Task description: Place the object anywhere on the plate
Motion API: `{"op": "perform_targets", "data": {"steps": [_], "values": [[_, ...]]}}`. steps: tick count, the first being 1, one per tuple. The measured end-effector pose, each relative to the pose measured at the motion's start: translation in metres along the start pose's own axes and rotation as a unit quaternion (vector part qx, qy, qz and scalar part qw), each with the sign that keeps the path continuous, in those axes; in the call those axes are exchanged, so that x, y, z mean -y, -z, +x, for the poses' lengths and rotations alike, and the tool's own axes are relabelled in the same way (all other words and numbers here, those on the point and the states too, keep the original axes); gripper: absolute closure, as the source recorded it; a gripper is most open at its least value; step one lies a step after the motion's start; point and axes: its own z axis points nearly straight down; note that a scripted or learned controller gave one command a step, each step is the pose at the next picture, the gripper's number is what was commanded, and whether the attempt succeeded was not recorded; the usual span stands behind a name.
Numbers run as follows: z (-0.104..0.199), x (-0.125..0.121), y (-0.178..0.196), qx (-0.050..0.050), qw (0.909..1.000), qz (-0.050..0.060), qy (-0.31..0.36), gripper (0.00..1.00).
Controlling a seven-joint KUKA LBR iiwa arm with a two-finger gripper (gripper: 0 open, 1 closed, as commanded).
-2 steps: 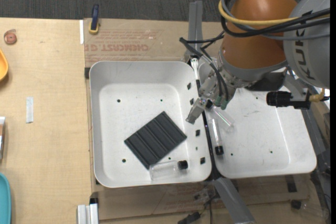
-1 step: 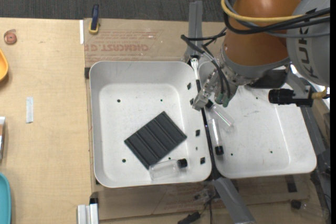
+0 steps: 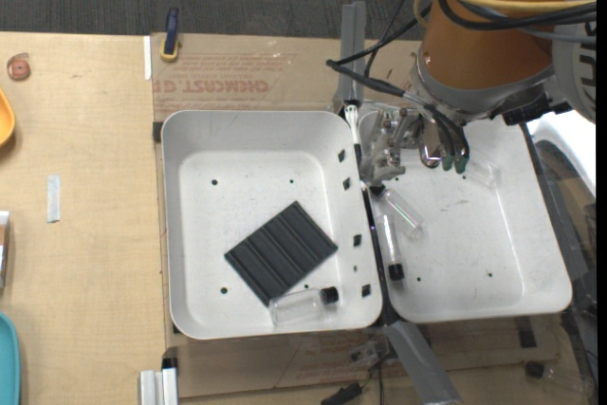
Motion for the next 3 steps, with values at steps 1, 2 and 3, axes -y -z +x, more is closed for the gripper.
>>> {"op": "perform_targets", "data": {"steps": [1, 2, 3], "values": [[0.058, -0.033, 0.021, -0.001, 0.9960, 0.000, 0.089, 1.00], [0.019, -0.091, 0.002, 0.000, 0.9640, -0.001, 0.266, 1.00], [0.042, -0.106, 0.132, 0.001, 0.9034, -0.001, 0.429, 1.00]]}}
